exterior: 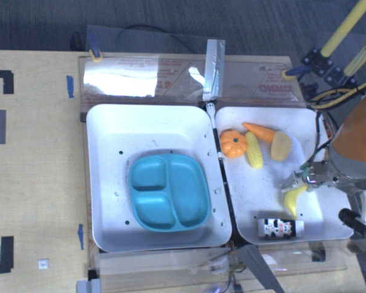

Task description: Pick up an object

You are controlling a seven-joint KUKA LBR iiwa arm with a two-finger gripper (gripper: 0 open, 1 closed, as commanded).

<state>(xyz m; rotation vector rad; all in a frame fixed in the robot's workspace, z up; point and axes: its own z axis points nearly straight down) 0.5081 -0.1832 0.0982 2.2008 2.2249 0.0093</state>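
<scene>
Hovering metal hand point(305, 177) just above curved yellow banana point(292, 199), grip state unclear, glossy blue divided plate point(169, 191) in left bin point(104, 163).

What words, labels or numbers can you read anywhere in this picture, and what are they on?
Nothing reads clearly.
Clear sheet behind the bins: reddish print, seemingly reversed, too blurred to read.
Small black and white box in the right bin: markings too small to read.
Blue divided plate, toy vegetables: no text.

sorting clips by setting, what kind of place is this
Likely a robot test bench: two shallow white plastic bins hold toy food such as a small orange plastic pumpkin, beside a grey arm with an orange band.
</scene>
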